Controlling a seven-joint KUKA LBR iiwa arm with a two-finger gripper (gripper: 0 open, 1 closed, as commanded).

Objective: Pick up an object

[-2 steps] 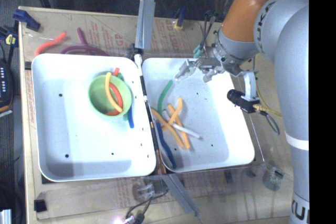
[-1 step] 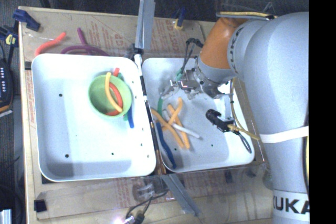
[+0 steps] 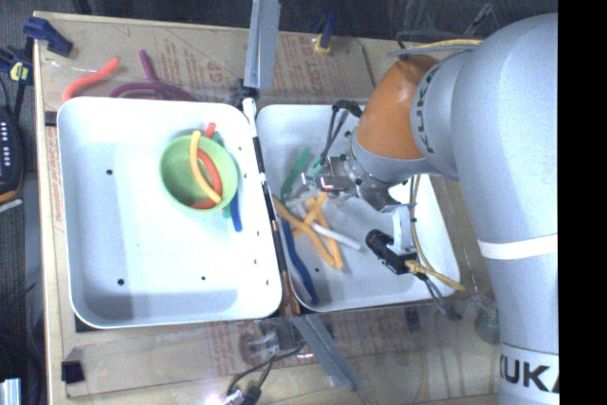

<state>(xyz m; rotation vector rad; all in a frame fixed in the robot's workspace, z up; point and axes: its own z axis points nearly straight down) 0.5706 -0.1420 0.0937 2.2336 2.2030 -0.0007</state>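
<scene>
Item: loose pieces for picking, right bin (image 3: 379,303), bench (image 3: 171,346) with two white bins. We place the hand (image 3: 318,183) low over the bin's centre-left, above a small heap; whether it is open or closed we cannot tell, and we see nothing held. Under and just beside it, toward 6 o'clock: crossed yellow sticks (image 3: 324,240), thin, smooth, plastic-looking; a white stick (image 3: 343,241) lying across them toward 4 o'clock; a green piece (image 3: 299,168) at 10 o'clock of the hand; a long blue strip (image 3: 301,268) along the bin's 8 o'clock wall. We judge the yellow sticks the likeliest pick: light, probably stiff or slightly springy, slick enough to roll. They are best taken across the middle of one shaft, away from the crossing, so a neighbour is not dragged up. Left bin (image 3: 123,242), glossy moulded plastic with rounded corners: a green bowl (image 3: 182,171) at about 1 o'clock of its centre, holding a yellow loop (image 3: 195,155) and a red piece (image 3: 210,182), with a blue piece (image 3: 234,215) at its 5 o'clock rim. On the bare bench, at 12 o'clock of that bin: a purple hose (image 3: 152,91).
</scene>
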